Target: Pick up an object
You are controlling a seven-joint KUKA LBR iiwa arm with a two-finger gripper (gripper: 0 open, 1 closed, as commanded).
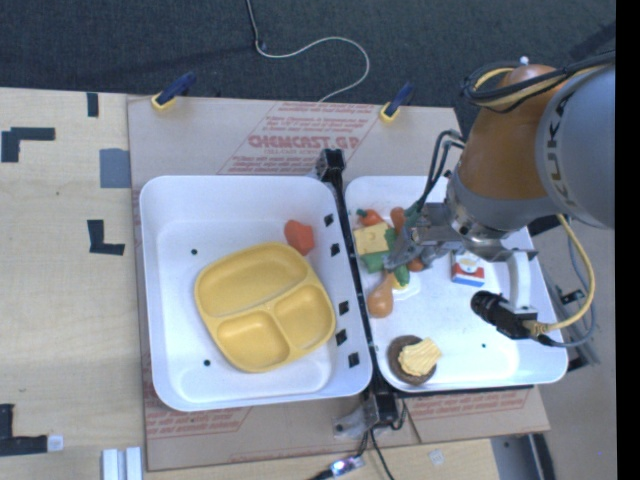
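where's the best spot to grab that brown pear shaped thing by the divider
Probably the narrow neck of the brown pear-shaped toy, coming straight down. It lies flat and tilted, its fat end by the divider, while the neck points up-right into open floor of the right bin.

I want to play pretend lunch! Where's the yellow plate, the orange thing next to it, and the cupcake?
yellow divided plate [262, 303], camera view, on its centre ridge.
orange toy [298, 234], camera view, on its middle.
cupcake [414, 357], camera view, on its yellow topping.
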